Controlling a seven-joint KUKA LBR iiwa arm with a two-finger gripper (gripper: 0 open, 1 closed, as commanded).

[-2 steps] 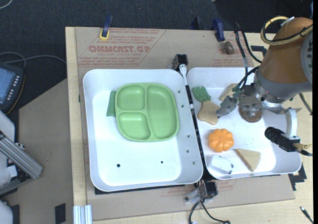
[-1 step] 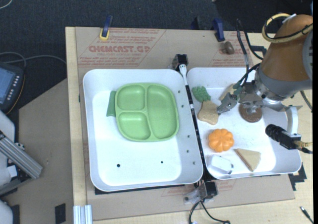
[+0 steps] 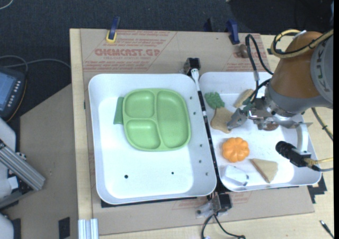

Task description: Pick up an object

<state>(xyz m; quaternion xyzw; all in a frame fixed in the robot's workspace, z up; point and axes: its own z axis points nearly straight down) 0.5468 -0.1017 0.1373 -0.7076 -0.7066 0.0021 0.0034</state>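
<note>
2 white bins side by side on a cardboard-topped surface point(image 3: 159, 47). Left bin point(image 3: 106, 153) holds a green 3-compartment tray point(image 3: 157, 118), flat, in the upper middle; a darker green piece point(image 3: 118, 111) pokes out from under the tray's left edge. Right bin point(image 3: 302, 174) holds the loose items: a small green leafy piece point(image 3: 214, 99) near the top left, a tan wedge point(image 3: 220, 120) just below it, another tan piece point(image 3: 244, 97) further right near the arm, an orange pumpkin-shaped object point(image 3: 235, 149) in the middle, a tan triangular wedge point(image 3: 265, 169) at lower right of the pumpkin, and a small white-grey thing point(image 3: 237, 176) at the bin's bottom left, too unclear to name.

Arm point(image 3: 302, 73) comes in from the right, low over the right bin's upper half. Gripper point(image 3: 238, 120) points left, tip just beside the tan wedge and above the pumpkin. Jaws: cannot tell if released or clenched, nothing visibly between them. Black cylindrical part point(image 3: 288, 151) sticks out beneath the wrist, right of the pumpkin. Blue clamps point(image 3: 233, 31) at the board's top edge.
</note>
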